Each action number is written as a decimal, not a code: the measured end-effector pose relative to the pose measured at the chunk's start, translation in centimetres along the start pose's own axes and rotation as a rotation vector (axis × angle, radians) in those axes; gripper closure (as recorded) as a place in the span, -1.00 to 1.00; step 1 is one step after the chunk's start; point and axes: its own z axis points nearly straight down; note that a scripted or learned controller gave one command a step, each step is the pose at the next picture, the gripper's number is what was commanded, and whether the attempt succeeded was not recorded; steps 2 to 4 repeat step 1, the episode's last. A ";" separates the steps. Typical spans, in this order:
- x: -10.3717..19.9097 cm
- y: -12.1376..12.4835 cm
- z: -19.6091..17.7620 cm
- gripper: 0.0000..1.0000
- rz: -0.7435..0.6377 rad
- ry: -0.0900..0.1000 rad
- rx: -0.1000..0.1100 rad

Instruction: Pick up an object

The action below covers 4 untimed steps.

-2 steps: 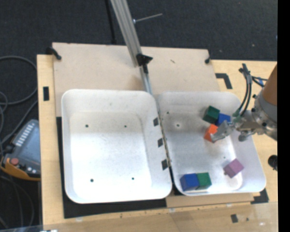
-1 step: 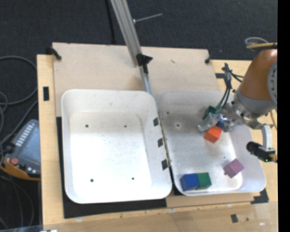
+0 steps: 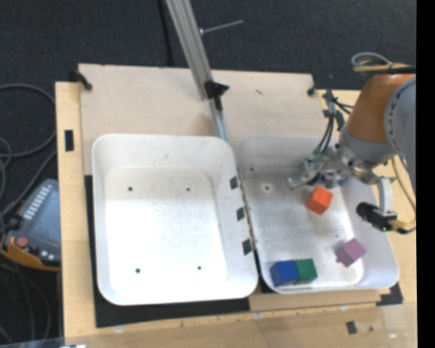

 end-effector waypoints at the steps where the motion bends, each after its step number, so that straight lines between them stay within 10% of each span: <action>1: -0.9 3.3 2.1 -1.00 0.001 0.003 0.011; 4: -0.9 3.3 2.1 -1.00 0.001 0.003 0.011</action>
